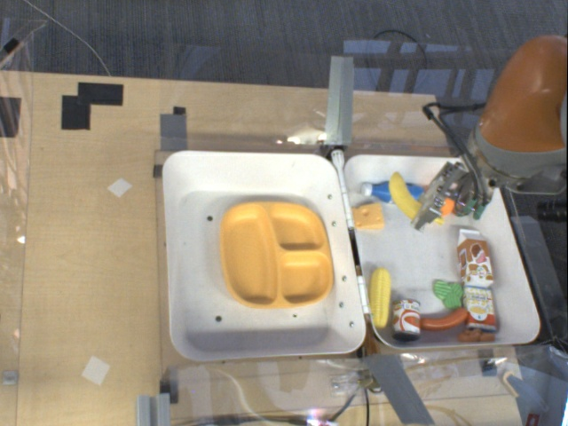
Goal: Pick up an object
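Yellow plastic, a divided plate [275, 254] lies in the middle of the left bin [191, 327]. In the right bin [524, 313], a cheese wedge [369, 216] sits by the inner wall, with a blue bottle [376, 188] and a banana [405, 195] behind it. Just right of the banana hangs the gripper [430, 215], tilted; I cannot tell how far it is parted, and nothing shows in its grasp. Nearer the front lie a corn cob [380, 296], a sausage [439, 320] and a milk carton [477, 278].
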`<state>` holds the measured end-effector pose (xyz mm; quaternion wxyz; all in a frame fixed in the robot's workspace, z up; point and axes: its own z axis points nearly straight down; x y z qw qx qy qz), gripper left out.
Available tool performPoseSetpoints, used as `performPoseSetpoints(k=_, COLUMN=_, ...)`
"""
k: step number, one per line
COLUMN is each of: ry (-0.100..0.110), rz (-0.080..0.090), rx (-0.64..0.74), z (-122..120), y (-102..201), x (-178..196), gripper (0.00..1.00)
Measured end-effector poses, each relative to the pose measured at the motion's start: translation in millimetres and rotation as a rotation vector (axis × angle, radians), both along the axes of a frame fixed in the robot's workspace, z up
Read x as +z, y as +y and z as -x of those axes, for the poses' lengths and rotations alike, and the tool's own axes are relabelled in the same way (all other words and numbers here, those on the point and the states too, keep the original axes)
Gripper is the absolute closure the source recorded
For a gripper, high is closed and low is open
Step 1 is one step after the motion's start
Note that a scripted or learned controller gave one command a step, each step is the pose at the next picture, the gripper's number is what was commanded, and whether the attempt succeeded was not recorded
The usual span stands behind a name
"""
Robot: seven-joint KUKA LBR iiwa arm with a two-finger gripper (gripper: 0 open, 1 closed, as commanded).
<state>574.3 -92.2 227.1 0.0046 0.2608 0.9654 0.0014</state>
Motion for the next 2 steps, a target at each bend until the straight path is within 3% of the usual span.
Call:
performPoseSetpoints(k=1, ry=0.011, rz=-0.001, rx=-0.358, z=21.7, y=37.7, x=12.3, gripper=1.0)
performPoseSetpoints(k=2, ry=0.014, rz=-0.001, rx=-0.718, z=24.9, y=39.3, x=-24.7, gripper=1.0)
